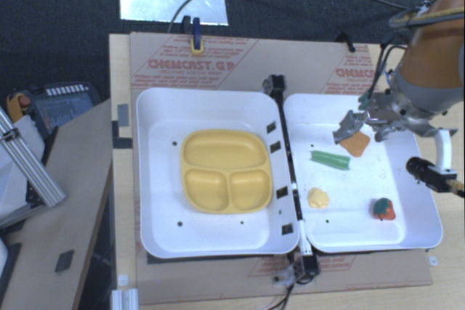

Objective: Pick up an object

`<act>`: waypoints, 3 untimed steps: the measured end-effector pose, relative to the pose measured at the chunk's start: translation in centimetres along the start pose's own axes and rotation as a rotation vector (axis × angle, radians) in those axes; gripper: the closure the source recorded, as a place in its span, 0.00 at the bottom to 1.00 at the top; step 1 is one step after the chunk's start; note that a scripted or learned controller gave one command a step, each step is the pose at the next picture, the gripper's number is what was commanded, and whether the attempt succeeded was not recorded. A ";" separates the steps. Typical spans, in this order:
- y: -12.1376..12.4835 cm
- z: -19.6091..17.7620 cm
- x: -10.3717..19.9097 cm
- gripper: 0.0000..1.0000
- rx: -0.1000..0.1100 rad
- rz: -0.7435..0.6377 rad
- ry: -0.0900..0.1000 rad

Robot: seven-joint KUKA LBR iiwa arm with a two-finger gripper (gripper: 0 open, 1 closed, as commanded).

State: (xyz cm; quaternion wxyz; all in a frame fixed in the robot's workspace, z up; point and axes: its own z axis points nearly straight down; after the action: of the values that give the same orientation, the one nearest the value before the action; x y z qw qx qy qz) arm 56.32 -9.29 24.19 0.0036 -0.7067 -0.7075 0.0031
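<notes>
Progress: nothing lifted yet; the gripper (361,128) hangs low over the right bin (414,232), at the orange piece (357,144).
Fingers: spread, with one dark finger (347,128) left of the orange piece; whether the piece sits between them is hard to tell.
Candidates: green stick (330,159) near the bin's middle, yellow lump (317,197) below it, red-and-green toy (384,208) toward the near right corner.
Left bin (156,112): holds a yellow divided tray (225,170).
Room: the objects lie well apart and off the walls; the central divider (285,149) stands left.
</notes>
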 end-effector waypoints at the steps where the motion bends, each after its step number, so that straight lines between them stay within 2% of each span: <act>1: 0.1 -0.6 0.0 0.00 -0.011 -0.002 -0.001; 3: -0.1 8.1 -1.3 0.00 -0.010 0.000 -0.001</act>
State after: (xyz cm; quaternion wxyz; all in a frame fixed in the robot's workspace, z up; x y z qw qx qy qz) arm 56.15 -10.55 16.05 -0.0003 -0.7067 -0.7075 -0.0003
